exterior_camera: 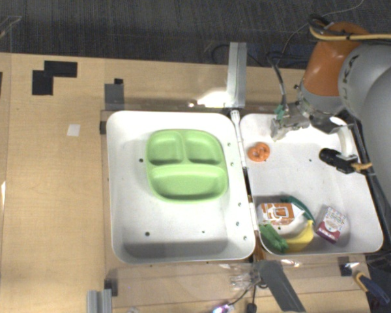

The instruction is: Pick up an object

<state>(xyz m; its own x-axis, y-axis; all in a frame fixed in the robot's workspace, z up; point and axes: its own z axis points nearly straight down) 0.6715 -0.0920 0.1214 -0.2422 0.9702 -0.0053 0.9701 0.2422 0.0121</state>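
Jaws [281,126]: cannot tell if released or clenched.
Orange toy [259,151]: just below-left of jaws, easy reach.

Both bins [120,175] are white; the left one holds a light green divided plate [185,163]. In the right bin [352,194] lie a small orange piece [259,151], a yellow banana [301,238], an orange-and-white packet [277,213] and a purple-and-white carton [332,224].

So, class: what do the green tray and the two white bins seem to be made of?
Green tray: probably moulded plastic, matte, given its even colour and soft rounded compartments. Bins: likely thin plastic or coated metal, smooth and slightly glossy, with a glare at the left bin's top edge.
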